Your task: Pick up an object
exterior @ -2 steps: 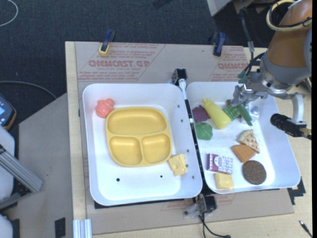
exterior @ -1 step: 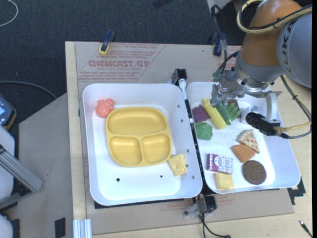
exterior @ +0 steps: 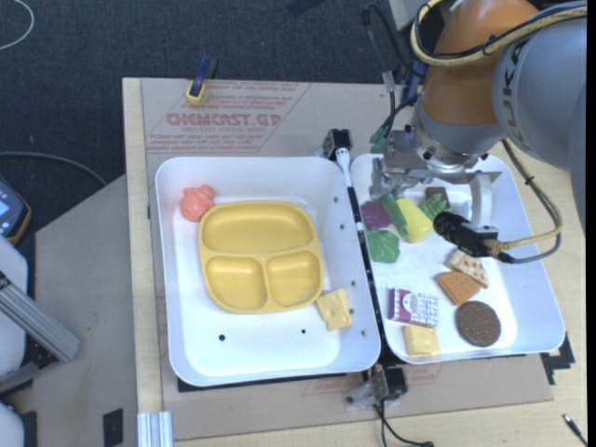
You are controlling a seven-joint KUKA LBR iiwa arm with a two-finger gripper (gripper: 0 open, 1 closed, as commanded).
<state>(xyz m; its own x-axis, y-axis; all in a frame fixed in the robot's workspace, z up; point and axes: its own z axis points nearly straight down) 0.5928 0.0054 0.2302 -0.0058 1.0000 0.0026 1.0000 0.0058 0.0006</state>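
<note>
Dark carpet is showing behind a cardboard-topped bench [exterior: 233, 110] that is carrying two white bins side by side. The likely target is sitting in the right bin's [exterior: 548, 317] far-left corner. There a purple toy [exterior: 374, 215], a yellow corn cob [exterior: 411, 221] and a green toy [exterior: 383, 245] are lying bunched together, touching or nearly so. The claw [exterior: 399, 182] is hanging right over the purple toy and the corn. Its own body is blocking the view, so open or closed cannot be told, and nothing is showing as held.

Further out in the same bin, a cracker [exterior: 457, 288], a brown cookie [exterior: 478, 323], a printed packet [exterior: 413, 306] and a yellow block [exterior: 421, 341] are lying spread out, apart from the bunch. The left bin [exterior: 177, 259] is holding a yellow divided plate [exterior: 261, 254], a pink toy [exterior: 196, 201] by the plate's far-left corner and a cheese wedge [exterior: 334, 309] just beside its near-right corner.

The step is looking like the descent onto one piece. Doing it well is going to mean:
- centring on a single toy, probably the corn
- closing across its narrow width
- keeping off the bin wall on the left
- coming straight down and lifting only once the grip is firm

The risk is catching two pieces at once, or shoving the purple toy against the wall.
</note>
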